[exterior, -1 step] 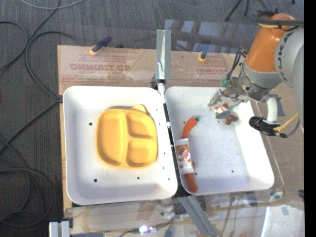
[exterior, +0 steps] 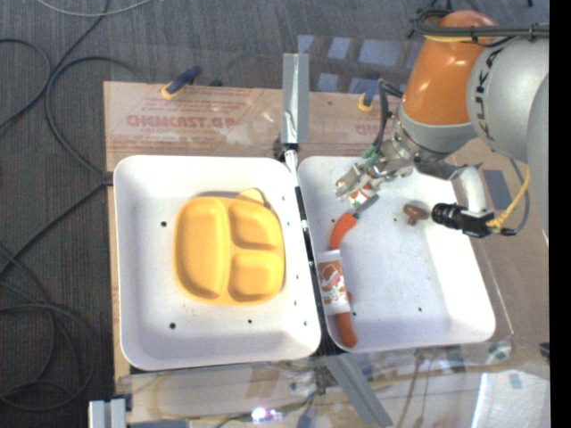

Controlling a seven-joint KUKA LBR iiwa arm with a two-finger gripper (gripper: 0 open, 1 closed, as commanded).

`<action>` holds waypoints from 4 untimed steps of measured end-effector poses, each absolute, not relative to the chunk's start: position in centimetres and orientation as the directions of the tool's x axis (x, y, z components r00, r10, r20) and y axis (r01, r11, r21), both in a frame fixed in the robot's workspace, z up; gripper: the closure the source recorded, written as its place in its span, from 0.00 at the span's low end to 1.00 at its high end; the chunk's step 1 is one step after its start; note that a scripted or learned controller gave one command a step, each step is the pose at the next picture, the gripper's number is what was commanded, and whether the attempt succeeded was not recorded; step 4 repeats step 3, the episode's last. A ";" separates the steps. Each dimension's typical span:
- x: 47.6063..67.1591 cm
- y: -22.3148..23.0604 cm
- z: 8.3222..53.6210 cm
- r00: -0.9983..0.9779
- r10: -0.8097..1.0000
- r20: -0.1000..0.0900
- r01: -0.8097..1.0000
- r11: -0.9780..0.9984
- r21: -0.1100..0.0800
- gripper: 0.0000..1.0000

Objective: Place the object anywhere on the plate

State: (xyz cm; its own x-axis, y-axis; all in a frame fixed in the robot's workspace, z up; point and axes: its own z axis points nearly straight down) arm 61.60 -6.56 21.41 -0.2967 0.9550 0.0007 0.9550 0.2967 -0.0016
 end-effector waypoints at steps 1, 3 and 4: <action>62.0 0.8 23.6 -0.418 0.909 0.000 0.909 0.418 -0.002 1.00; 60.0 8.3 18.3 -0.618 0.786 0.002 0.786 0.618 -0.001 0.00; 60.0 8.3 18.3 -0.618 0.786 0.002 0.786 0.618 -0.001 0.00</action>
